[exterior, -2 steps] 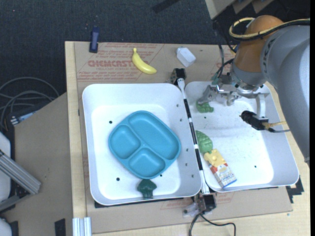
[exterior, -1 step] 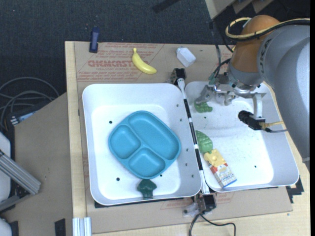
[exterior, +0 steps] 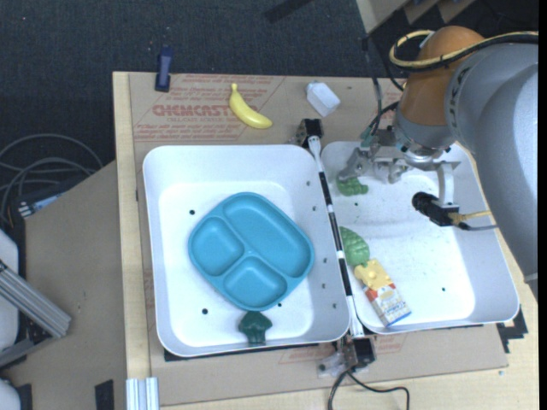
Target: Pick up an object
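Lying just beside gripper, small crumpled green object.

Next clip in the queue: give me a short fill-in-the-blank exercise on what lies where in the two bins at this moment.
1. The blue divided plate lies in the ____ bin of the camera view.
2. The yellow banana lies on the ____, beyond the bins.
3. The gripper is over the far end of the ____ bin.
4. The dark green toy rests at the near edge of the left bin, just below the ____.

Missing words: left; cardboard; right; plate
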You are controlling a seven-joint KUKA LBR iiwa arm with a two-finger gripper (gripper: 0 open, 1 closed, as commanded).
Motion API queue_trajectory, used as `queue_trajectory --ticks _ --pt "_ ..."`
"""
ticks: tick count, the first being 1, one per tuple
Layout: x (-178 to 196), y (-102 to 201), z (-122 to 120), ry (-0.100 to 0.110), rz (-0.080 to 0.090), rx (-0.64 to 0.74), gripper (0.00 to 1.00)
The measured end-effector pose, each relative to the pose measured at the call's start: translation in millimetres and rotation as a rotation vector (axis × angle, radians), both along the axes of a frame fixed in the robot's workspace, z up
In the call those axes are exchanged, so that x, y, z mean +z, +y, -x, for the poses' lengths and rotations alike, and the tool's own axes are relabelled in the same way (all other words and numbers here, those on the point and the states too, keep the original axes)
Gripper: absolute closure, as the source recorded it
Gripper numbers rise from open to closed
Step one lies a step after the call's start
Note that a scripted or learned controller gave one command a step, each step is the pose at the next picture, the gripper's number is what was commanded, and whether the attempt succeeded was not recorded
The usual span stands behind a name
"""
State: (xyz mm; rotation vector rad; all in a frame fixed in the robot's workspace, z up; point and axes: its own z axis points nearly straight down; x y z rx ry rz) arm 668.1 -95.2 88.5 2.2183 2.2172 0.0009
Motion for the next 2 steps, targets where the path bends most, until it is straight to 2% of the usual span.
queue_trajectory --ticks 1,2 --pt "11.5 2.0 -1.6 -0.005 -0.003 0.000 1.00" --pt "11.1 2.1 -1.4 -0.005 -0.004 0.000 0.00"
